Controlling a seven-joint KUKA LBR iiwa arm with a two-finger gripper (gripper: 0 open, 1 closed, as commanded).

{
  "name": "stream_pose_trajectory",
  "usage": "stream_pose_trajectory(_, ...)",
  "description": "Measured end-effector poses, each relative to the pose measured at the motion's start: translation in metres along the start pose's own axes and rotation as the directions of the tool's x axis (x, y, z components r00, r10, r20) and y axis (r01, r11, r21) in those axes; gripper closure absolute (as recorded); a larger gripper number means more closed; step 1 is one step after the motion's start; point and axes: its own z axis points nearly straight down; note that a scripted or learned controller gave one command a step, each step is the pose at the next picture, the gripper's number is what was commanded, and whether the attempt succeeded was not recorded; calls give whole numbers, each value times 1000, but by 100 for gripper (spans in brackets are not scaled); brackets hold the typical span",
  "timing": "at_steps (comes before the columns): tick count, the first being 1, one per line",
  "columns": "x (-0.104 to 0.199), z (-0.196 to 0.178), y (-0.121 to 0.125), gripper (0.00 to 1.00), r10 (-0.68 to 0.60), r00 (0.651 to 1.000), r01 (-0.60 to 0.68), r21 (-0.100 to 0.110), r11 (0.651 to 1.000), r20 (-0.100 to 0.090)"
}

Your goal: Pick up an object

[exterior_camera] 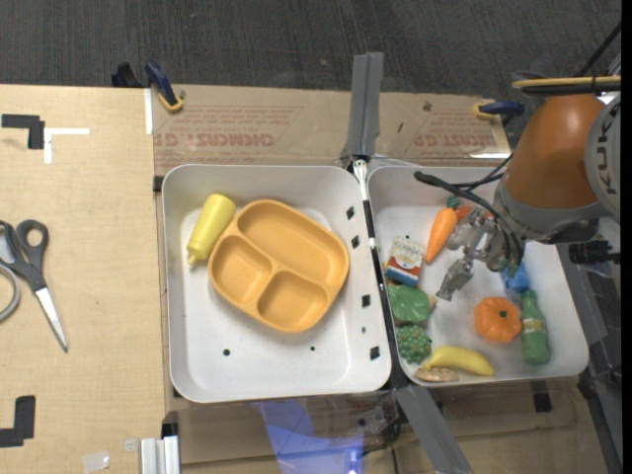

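Gripper [456,282] hangs over the middle of the right bin [573,309], fingers close together with nothing visible between them, tips pointing lower left. Carrot [441,232] lies just upper left of it, small carton [405,259] to the left, green leafy piece [409,304] below that. Broccoli [413,343] and banana [460,360] sit near the bin's bottom edge. Orange pumpkin [497,319] lies right of the gripper, green bottle [534,330] beside it. Left bin [197,363] holds an orange divided plate [279,263] with a yellow bottle [209,227] touching its upper left edge. Scissors [38,275] lie at far left on the bench [79,363].
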Motion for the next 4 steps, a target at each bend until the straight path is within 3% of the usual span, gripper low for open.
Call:
stream_pose_trajectory(1,-50,29,57,0,302,953,-302,-2,953,4)
stream_pose_trajectory(2,-50,22,57,100,298,954,-298,2,954,4)
stream_pose_trajectory(3,-14,-73,97,100,317,948,-317,-3,948,4)
stream_pose_trajectory(4,-11,-138,139,100,232,973,-232,-2,973,5)
